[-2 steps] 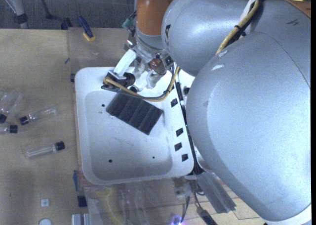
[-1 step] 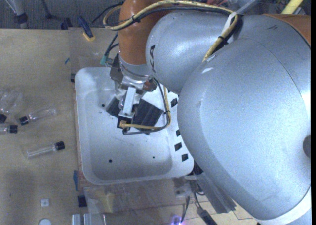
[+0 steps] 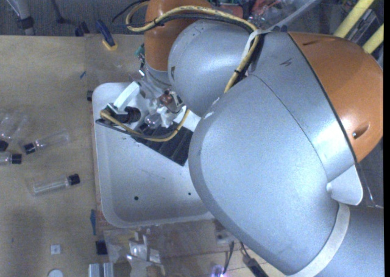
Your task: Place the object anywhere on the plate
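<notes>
you have the gripper [image 3: 151, 116] low over the far left corner of the white bin [image 3: 125, 199], with the arm [image 3: 268, 148] reaching in from the right and covering the whole right part of the bench. whether the gripper is wide, narrow or holding anything, you cannot tell: the wrist and its yellow cable [image 3: 159, 137] sit in front of it. the object and the plate are hidden too, so you cannot tell where either lies; the bare floor of the bin near you carries only a few dark specks. a few clear vials [image 3: 53, 182] lie on the table to the left, well apart from the bin. judging by the pose, the step in hand is a grasp in that corner. to do it well, keep clear of the bin wall, close squarely, then lift straight up before you swing, so a failed grip shows early
</notes>
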`<state>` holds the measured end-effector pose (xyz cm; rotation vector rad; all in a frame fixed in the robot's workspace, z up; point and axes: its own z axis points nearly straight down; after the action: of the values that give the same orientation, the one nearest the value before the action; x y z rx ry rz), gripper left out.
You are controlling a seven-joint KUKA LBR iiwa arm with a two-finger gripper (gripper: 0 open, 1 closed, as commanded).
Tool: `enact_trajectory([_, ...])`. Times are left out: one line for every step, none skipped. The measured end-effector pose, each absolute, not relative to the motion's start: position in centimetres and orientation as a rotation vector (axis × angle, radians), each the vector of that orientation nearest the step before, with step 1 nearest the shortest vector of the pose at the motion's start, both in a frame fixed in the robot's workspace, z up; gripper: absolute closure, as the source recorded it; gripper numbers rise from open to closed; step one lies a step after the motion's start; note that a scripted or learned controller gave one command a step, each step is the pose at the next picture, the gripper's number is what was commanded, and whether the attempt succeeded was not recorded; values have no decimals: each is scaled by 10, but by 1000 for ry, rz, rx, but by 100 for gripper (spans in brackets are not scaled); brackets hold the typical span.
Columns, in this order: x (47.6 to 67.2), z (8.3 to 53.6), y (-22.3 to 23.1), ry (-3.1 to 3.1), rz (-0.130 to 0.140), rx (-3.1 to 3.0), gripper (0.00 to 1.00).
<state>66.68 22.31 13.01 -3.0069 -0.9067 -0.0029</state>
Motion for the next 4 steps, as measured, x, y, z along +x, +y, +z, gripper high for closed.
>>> enact_trajectory([654, 149, 226, -1890, 7, -2507, 100])
enact_trajectory([667, 138, 223, -608, -3, -3081, 100])
enact_trajectory([657, 220, 210, -1115, 6, -2937, 100])
enact_trajectory([645, 392, 208, -457, -6, -3108, 100])
